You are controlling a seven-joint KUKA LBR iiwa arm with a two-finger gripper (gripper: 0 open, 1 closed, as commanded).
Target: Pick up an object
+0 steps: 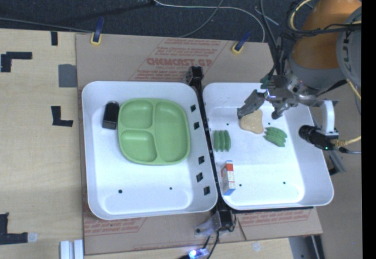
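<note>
My gripper [262,108] hangs open over the right bin [305,193], its two dark fingers spread to either side above a tan, flat piece of food [252,124]. Nothing sits between the fingers. Just right of the tan piece lies a green leafy toy [276,135]. A ribbed green vegetable [221,140] rests near the bin's left wall. A small red, white and blue box [228,177] lies at the lower left of the same bin.
The left bin [100,187] holds a green divided plate [154,131] with a small black block [110,115] beside it. A black divider [202,134] runs between the bins. Cables trail across the dark floor behind the bench.
</note>
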